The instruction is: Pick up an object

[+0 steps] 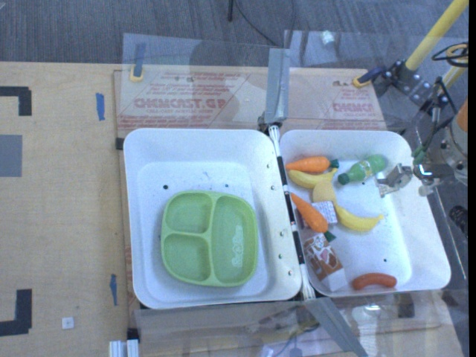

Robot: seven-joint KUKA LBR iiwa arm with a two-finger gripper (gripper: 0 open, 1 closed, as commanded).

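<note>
While you scanned from the left, the left bin (141,155) held a green plate (210,238) with three sections, lying flat, a bit toward the near side. Nothing touched the plate.

Right bin (424,244) held the toys, mostly crowded at its left half. You had an orange carrot (308,164) at the far left corner, with a yellow banana (311,178) just under it, touching or nearly so. A second carrot (309,213) lay slanted along the left wall, below those two. Below that sat a small printed packet (325,259), red and white, near the front-left corner. A second banana (346,213) curved from the middle toward the right, its upper end beside the first banana. A green bottle (364,168) lay on its side at the far middle, cap pointing left, close to the carrot's leaf end. A red sausage (374,280) lay alone near the front edge, well apart from the rest.

Your claw (396,177) sat over the right part of that bin, just right of the bottle and above the second banana's tip. It gripped nothing you could see. Whether it was clenched or released, you could not tell; too small and blurry.
</note>
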